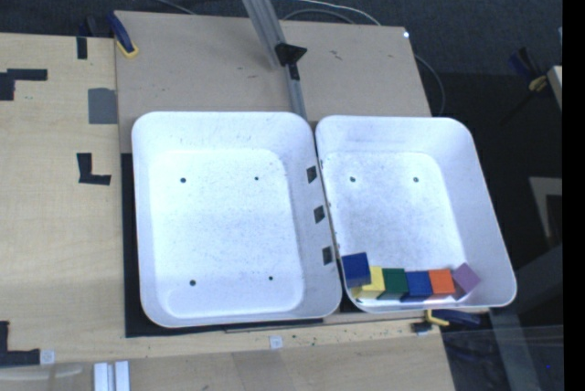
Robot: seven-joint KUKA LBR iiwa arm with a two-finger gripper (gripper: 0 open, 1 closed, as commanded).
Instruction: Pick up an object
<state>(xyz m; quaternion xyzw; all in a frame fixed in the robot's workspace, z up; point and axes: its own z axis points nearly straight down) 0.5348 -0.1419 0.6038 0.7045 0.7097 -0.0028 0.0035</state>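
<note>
Several small coloured blocks lie in a row along the near wall of the right bin. From left to right I see a blue block sitting on a yellow block, then a green block, another blue block, an orange block and a purple block. They touch one another.
The left bin stands beside the right one, their rims meeting in the middle. A grey metal pole slants over the bench behind the bins. Blue-and-yellow clamps sit at the bench's far left corner and near front edge.
</note>
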